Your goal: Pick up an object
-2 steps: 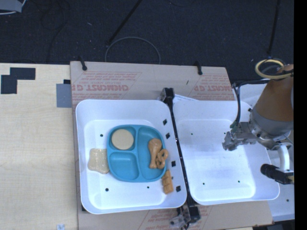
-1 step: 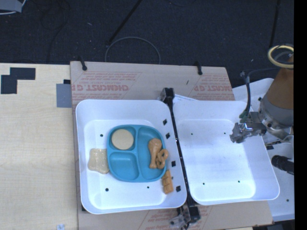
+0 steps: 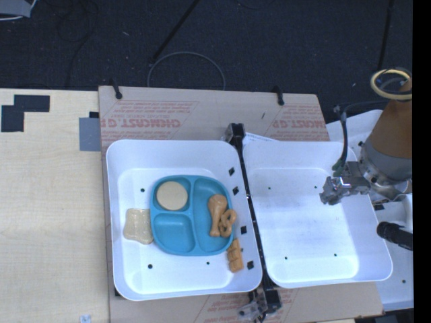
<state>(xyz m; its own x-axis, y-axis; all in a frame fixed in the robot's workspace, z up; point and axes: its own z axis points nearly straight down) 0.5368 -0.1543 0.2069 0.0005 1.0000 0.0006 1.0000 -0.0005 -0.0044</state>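
We see the gripper [image 3: 335,191] at the right side of the right bin [image 3: 310,274], low over that bin's right edge, with the grey arm [image 3: 390,147] and its orange band rising behind it toward the right; we cannot tell from this slanted view how far its pincer stands open, and nothing shows between its tips. All the things to pick lie well apart from it, in the left bin [image 3: 128,160]. There a blue divided tray [image 3: 182,237] sits in the middle of the bin floor. In the tray's far left compartment rests a round tan disc [image 3: 171,195], and in its right compartment lies a brown pretzel-like piece [image 3: 221,215]. Just beside the tray's left edge, on the bin floor, lies a pale tan slab [image 3: 138,226] like a slice of bread. Near the tray's near right corner, close to the divider between the two bins, lies a small orange-brown piece [image 3: 234,256]. The pincer is to the right of every one of these, across the divider.
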